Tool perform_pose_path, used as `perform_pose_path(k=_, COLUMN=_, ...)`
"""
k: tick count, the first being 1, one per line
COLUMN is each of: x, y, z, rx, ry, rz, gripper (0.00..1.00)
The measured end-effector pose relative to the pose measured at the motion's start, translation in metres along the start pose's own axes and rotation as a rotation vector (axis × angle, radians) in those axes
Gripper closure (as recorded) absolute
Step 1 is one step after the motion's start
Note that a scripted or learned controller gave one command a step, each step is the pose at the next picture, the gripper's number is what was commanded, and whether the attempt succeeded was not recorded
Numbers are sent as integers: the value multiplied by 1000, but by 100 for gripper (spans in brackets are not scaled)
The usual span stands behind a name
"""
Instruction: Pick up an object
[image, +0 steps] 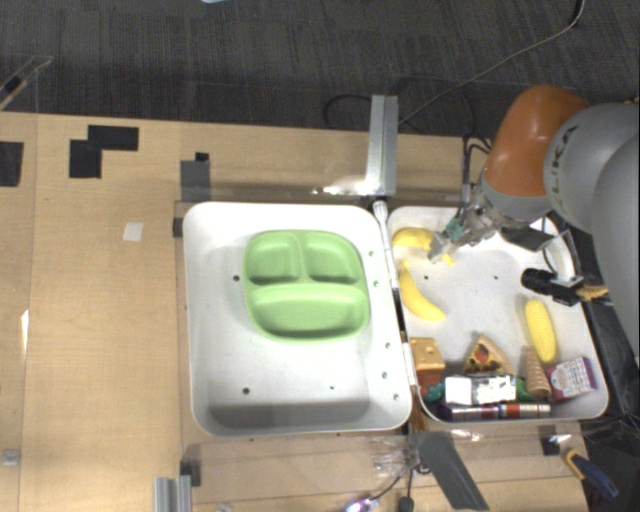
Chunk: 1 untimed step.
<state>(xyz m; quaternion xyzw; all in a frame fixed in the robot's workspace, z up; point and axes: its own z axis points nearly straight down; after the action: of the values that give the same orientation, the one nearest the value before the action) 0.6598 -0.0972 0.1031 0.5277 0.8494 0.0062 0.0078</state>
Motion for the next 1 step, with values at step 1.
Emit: perform_pose_path(k=1, x=0, y=3, z=-13, rx=-7, ry=-3, rz=-1, gripper=100)
